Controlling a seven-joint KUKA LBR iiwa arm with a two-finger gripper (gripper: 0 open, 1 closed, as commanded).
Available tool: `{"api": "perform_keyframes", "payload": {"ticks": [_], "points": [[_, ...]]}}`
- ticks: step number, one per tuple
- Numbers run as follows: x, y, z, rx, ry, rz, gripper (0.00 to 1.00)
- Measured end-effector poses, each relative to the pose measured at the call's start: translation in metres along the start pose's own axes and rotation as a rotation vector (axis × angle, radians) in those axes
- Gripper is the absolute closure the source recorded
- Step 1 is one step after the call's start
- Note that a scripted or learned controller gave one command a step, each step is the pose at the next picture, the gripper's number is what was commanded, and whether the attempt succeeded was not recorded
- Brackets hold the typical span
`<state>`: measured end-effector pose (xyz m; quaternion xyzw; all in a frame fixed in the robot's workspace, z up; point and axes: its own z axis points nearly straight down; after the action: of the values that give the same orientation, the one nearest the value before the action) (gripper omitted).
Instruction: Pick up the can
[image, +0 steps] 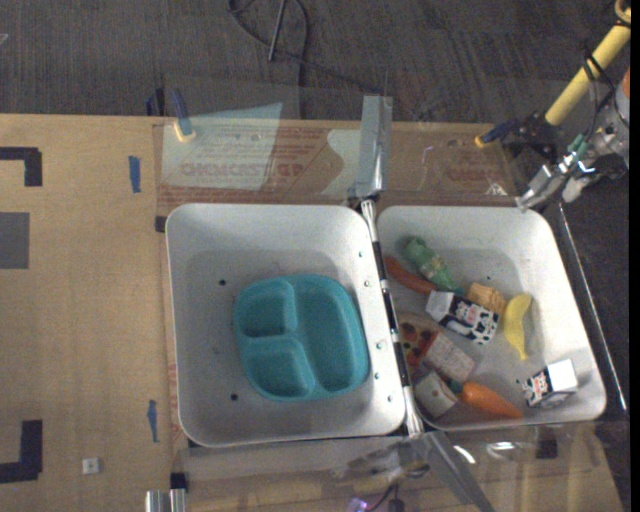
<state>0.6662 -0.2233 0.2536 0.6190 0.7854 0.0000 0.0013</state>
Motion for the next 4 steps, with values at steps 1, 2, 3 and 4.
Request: {"api": "perform_keyframes", "payload": {"ticks": [1, 2, 3, 4], "points": [[0.0, 0.002, -0.012, -0.005, -0.005, -0.003, 1.0], [0.001, 0.002, -0.184, -0.005, -0.004, -0.3, 1.0], [0.001, 0.002, -0.109, -0.002, -0.001, -0.441, 1.0], [0.001, -0.002, -0.184, -0.007, -0.007, -0.728, 1.0]]}}
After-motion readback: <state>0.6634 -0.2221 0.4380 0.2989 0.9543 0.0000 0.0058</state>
